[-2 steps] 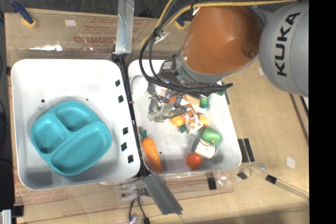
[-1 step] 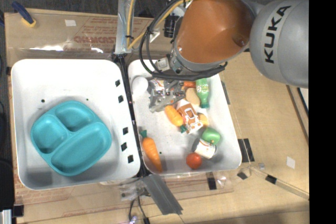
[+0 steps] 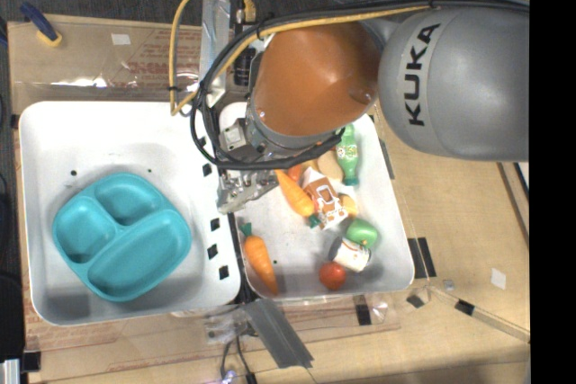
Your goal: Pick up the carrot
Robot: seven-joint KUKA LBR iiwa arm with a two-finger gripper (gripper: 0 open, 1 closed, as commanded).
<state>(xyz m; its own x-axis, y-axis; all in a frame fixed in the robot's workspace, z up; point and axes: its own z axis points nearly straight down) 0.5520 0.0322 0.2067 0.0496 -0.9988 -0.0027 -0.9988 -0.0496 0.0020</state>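
Note:
A carrot (image 3: pixel 261 263) lies in the right bin (image 3: pixel 396 229) near its front left corner, green stub pointing to the back. A second orange, carrot-like piece (image 3: pixel 294 191) lies slantwise further back, partly under the arm. My gripper (image 3: pixel 241 189) hangs at the right bin's left wall, below the orange wrist band (image 3: pixel 310 90). It sits behind the front carrot and left of the slanted piece. Nothing shows in its grasp.
The right bin also holds a green bottle (image 3: pixel 349 156), an orange-and-white carton (image 3: pixel 326 202), a green fruit (image 3: pixel 363 234), a white cup (image 3: pixel 352 256) and a red tomato (image 3: pixel 332 275). A teal divided plate (image 3: pixel 121 234) lies in the left bin (image 3: pixel 54 130).

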